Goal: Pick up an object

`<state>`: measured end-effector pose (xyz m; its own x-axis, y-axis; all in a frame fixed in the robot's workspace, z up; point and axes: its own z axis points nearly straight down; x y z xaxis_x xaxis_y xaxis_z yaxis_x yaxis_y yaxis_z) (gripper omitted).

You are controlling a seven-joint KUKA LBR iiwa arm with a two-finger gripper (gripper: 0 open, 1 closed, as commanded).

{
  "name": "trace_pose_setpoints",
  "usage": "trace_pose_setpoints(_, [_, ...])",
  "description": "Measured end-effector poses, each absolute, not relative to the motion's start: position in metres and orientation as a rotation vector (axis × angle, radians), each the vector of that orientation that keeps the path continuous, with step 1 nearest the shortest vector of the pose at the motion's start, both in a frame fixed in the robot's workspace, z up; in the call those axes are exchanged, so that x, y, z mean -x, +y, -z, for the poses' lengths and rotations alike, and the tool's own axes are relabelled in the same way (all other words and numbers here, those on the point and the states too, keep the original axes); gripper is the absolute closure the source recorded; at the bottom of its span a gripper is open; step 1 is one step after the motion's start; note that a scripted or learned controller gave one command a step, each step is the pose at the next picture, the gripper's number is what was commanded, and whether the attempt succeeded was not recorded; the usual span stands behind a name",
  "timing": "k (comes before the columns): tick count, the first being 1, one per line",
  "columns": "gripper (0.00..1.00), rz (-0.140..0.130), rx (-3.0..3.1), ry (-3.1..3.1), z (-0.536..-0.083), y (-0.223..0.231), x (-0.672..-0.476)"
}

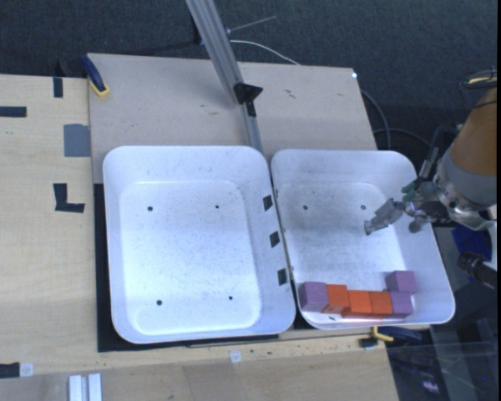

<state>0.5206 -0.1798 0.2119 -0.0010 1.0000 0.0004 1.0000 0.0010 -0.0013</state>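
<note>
Bench (317,107) of pale board, dark floor behind, two white bins side by side on it.

Gripper (376,222) over right bin (334,167), above bare floor toward its right wall, pointing left and a little down from the wrist. Fingers seen as one grey tip only; spread or closed: cannot tell. Nothing visible between them, so no hold recorded. Orange band and grey wrist just right of the bin's right rim.

Blocks along the bin's front wall, well apart from the gripper: purple block (315,295) at left end, orange blocks (359,301) touching in the middle, second purple block (401,282) at right end, standing back from the row, with another purple face below it at the front-right corner. Number of orange pieces not certain, seams blurred.

Row as a whole: long axis parallel to the front wall, running left to right, lying flat. Single blocks near cubic, no clear pointing direction.

Left bin (117,224) with black dots on its floor, black tabs on the shared rim.

Progress, judged: pick not yet made. Left to do: travel toward the front wall, descend, close on one block, lift. End blocks likely easier than those hemmed in mid-row; closeness to the wall a probable risk.
</note>
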Motion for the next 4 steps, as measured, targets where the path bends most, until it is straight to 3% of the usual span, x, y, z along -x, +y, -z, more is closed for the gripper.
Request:
trace_pose_setpoints(1, [0.0,0.005,2.223,-2.23,-0.272,-0.182,-0.56])
trace_pose_setpoints(2, [0.0,0.004,2.22,-2.227,-0.315,-0.165,-0.543])
trace_pose_setpoints(3, [0.0,0.005,2.218,-2.231,-0.36,-0.139,-0.581])
trace_pose_setpoints(4, [0.0,-0.004,2.218,-2.224,-0.322,-0.13,-0.624])
